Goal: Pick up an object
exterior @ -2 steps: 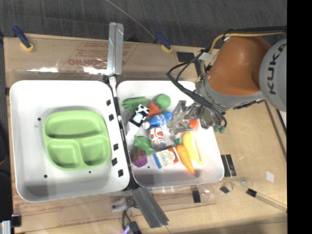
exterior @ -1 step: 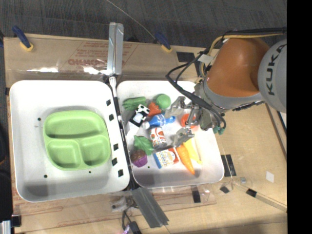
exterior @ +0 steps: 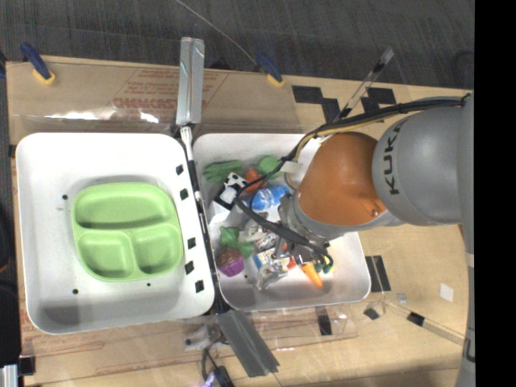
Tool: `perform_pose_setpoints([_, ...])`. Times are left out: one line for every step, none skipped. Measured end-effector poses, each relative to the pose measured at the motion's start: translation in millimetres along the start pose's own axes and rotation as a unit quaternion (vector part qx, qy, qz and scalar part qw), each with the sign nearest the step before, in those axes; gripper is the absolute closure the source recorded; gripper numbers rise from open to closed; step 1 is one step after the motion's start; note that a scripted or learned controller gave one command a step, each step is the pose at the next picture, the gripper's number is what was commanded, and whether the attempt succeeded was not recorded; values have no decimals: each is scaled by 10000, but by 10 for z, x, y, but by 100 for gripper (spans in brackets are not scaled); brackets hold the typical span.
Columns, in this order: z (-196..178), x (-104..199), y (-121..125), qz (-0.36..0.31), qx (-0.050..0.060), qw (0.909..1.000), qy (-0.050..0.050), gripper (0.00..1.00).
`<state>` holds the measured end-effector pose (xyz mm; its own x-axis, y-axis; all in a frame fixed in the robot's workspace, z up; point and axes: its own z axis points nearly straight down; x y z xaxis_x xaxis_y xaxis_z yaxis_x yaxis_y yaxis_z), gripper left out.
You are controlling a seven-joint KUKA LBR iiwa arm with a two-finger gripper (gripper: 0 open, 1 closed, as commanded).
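Over right bin (exterior: 355, 285) clutter, arm (exterior: 379, 180).

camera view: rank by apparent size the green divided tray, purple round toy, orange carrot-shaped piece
Largest to smallest, as seen from the camera view:
1. green three-compartment plastic tray, by far.
2. small purple round toy.
3. small orange carrot-shaped piece, partly hidden by the arm, so its rank against the purple toy is unsure.

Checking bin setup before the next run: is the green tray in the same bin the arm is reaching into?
No. The green tray lies in the left bin, while the arm reaches down over the right bin among the small objects.
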<state>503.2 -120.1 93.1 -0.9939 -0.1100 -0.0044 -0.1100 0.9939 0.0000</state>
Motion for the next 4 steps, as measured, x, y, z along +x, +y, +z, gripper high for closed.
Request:
perform_pose_setpoints([-116,-34,12,-43,8,10000,-39,100])
perform_pose_setpoints([-287,-309,-463,-885,5,9961,7,100])
perform_pose_setpoints([-1524,-590,-81,-1852,23,9827,-27,100])
perform_pose_setpoints([-1490,-574,-86,-1843,5,9829,4,0])
